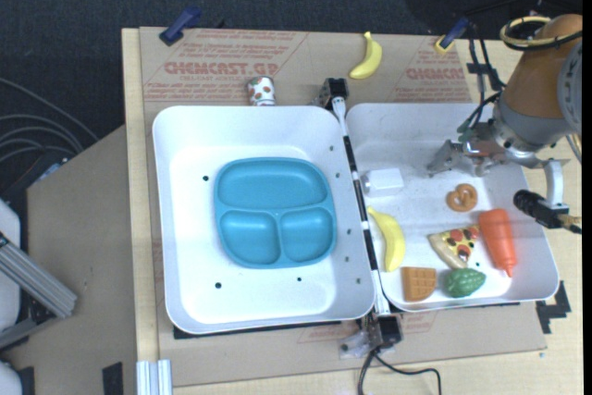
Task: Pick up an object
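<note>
Plastic toy food is what lies in the right bin [541, 287], so everything on offer looks light, stiff and a bit slick; I would expect no piece to crush, only to skid or pop out of a poor pinch.

Nearest the camera sit a waffle [418, 282] and a green broccoli piece [463, 282], just beside each other at the bin's front edge. The waffle is flat and low, awkward to get under. Behind them lies a pizza slice [455, 244], also flat, with a carrot [499, 239] just to its right. The carrot is long and tapered, and a grip across its thick upper half seems the safest hold here. A banana [388, 239] lies against the dividing wall, which may block one finger. Further back is a small pretzel [461, 196], well clear of its neighbours, and a white block [384, 179] with square sides that should clamp easily.

In the left bin [185, 291] rests a blue divided plate [274, 210], broad and shallow, probably too wide to grasp except at its rim.

Farther still, the end effector [453, 154] hovers low over the back of the right bin, carrying nothing; its finger spacing cannot be judged. Beyond the bins, on the bench [148, 199], lie a second banana [366, 58] and a small patterned cup [262, 90].
</note>
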`<state>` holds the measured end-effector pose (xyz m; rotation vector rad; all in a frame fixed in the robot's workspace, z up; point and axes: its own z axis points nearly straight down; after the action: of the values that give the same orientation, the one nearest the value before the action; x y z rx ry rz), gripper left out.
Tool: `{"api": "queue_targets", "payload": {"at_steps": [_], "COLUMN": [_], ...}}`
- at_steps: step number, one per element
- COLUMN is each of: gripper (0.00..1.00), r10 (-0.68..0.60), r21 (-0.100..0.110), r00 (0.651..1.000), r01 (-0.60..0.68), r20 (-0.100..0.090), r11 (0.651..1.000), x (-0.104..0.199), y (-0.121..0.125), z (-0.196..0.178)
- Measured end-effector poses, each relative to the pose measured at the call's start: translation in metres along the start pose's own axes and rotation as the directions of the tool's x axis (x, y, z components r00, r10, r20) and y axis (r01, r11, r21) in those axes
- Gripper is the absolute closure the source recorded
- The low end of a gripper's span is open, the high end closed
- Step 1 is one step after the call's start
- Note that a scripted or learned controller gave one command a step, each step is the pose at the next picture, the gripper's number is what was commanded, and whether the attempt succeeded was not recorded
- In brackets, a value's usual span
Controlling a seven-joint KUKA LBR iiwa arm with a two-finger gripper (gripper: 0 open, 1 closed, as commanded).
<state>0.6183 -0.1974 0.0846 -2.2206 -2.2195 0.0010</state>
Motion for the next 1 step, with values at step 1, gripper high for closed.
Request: {"api": "queue_targets", "payload": {"at_steps": [1], "gripper": [0.00], "r10": [-0.002], "r21": [-0.003], "r00": [1.000], "r01": [0.002], "r20": [0.001], "r11": [1.000], "x": [0.0202], "y": [0.0488], "z": [-0.0005]}}
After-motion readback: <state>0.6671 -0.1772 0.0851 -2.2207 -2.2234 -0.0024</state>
